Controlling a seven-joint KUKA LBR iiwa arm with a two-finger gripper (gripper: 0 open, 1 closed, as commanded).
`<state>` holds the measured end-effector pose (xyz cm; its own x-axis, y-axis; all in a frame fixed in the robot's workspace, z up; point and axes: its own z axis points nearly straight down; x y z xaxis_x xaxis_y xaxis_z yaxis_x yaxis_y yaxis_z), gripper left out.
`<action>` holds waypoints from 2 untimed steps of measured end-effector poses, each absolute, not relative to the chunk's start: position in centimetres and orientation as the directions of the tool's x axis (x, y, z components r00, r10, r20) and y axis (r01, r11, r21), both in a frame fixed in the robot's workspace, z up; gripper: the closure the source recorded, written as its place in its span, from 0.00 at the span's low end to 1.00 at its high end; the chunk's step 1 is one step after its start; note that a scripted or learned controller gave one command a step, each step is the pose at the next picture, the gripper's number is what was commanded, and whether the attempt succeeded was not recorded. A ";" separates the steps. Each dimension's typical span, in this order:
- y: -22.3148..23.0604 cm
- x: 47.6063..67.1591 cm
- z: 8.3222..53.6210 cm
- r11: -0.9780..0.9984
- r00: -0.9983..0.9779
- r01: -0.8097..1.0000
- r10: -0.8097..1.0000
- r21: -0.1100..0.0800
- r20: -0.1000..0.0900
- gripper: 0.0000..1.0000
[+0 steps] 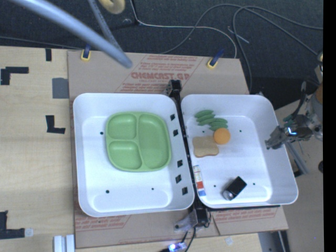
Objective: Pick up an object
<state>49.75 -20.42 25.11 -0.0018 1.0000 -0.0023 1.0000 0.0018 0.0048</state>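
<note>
The right bin point(262, 109) holds a green pea pod point(211, 120), an orange ball point(222, 136), a tan bread-shaped piece point(205, 148) and a black block point(234, 187). A small white tube with red and blue marks point(198, 181) lies along that bin's left wall. My gripper point(276, 139) hangs at the right bin's right rim, well to the right of the orange ball. Nothing shows in its grasp.
The left bin point(86, 156) bears a green divided plate point(139, 142). A black divider point(180, 140) runs between the bins. Cables point(231, 22) trail over the dark floor behind the bench, and a grey bar point(68, 22) crosses the upper left.
</note>
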 end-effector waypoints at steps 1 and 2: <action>-15.9 50.9 24.1 0.005 -0.005 1.000 1.000 0.000 0.001 1.00; -10.0 53.1 24.4 0.008 -0.008 1.000 1.000 0.000 0.002 1.00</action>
<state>53.14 -10.01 24.41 -0.0079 1.0000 0.0018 1.0000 0.0079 -0.0005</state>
